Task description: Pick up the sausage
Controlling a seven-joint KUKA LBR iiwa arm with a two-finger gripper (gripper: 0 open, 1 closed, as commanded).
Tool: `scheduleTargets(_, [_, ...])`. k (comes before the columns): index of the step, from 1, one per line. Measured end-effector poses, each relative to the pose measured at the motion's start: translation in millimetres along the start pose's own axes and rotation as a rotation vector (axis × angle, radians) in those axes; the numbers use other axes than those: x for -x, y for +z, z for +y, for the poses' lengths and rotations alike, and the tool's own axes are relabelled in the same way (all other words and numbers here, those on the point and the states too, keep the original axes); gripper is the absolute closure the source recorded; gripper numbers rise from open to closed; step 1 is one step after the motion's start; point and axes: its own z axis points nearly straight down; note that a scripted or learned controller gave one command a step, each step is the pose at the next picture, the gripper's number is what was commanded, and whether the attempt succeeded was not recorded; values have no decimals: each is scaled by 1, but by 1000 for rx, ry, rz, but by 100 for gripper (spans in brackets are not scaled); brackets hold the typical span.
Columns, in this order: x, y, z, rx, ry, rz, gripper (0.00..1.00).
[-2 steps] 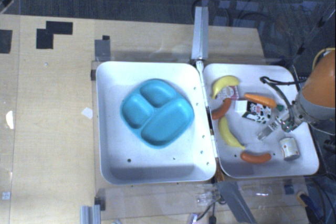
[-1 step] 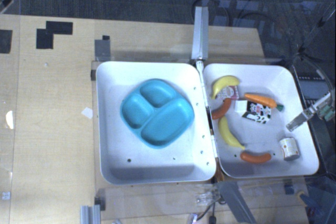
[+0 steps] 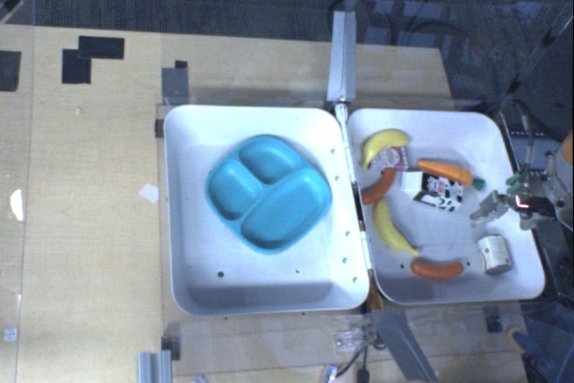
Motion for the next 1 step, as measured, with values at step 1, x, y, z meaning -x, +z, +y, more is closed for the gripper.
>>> scheduleTargets(1, [-38,-19,-2,3,-406,0,0])
